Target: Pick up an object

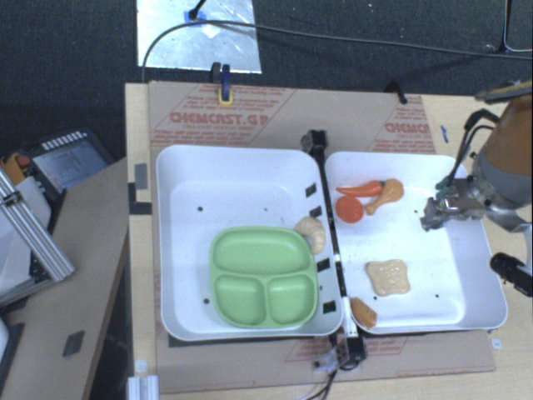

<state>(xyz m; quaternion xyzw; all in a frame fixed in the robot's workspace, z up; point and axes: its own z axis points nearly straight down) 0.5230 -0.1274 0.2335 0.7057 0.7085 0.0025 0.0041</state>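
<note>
So the bench has the two white bins side by side, and the arm (504, 152) comes in from the right, grey with that orange band up near the wrist. Its gripper (435, 215) sits low over the right bin (479, 307), close to the bin's right side and roughly level with the upper half, with nothing visibly between its tips; it's too dark and small at this angle to make out how the tips are set, so that part honestly can't be told. The pickable stuff in the right bin is all well apart from the gripper: a red-orange carrot-like piece (360, 189) lying sideways near the top left, a tan drumstick-shaped thing (386, 195) touching its right end, and a round red tomato-looking ball (349, 210) just below the carrot. Further down, near the middle of the bin, there's a flat beige cookie-ish piece (388, 276), and an orange wedge (362, 312) tucked in the bottom-left corner by the divider. Over in the left bin (179, 223) there's a green divided tray (262, 275) with three compartments, sitting toward the lower right, and a pale cream curled piece (313, 232) just beside the tray's upper right edge, close to the bin wall.
</note>
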